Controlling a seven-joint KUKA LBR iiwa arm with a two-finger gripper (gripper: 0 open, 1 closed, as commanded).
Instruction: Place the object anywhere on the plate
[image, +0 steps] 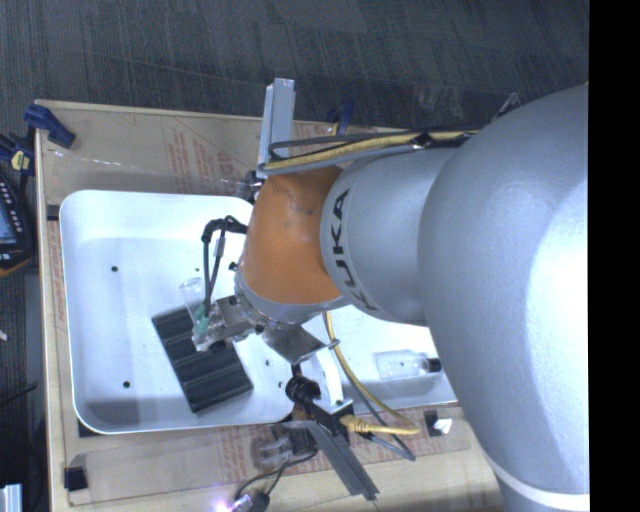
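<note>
Dark ribbed flooring surrounds a brown desk (150, 140) that carries two white bins. On the left bin (100, 300), a dark ridged plate (205, 365) lies flat on the floor toward the near edge, its long side running at a slant. At the plate's far end, just over its upper corner, sits the claw (205, 330), a small metal and clear part with a green spot on it; it is mostly hidden under the wrist, and whether it is open or closed cannot be told, nor whether it holds anything. A clear, cup-like piece (192, 292) shows just beyond the claw, toward the bin's far side; what it is cannot be made out. The arm (450, 250) comes in from the right, its orange band (285, 250) directly above the claw, with black cable looping beside it and a yellow cable trailing down toward the desk's near edge. In the right bin (400, 385), mostly covered by the arm, a small clear bottle with a dark cap (405, 365) lies on its side, well apart from the plate. Blue clamps (45, 122) sit at the desk's far left corner, and black brackets and wiring lie along the near edge.
</note>
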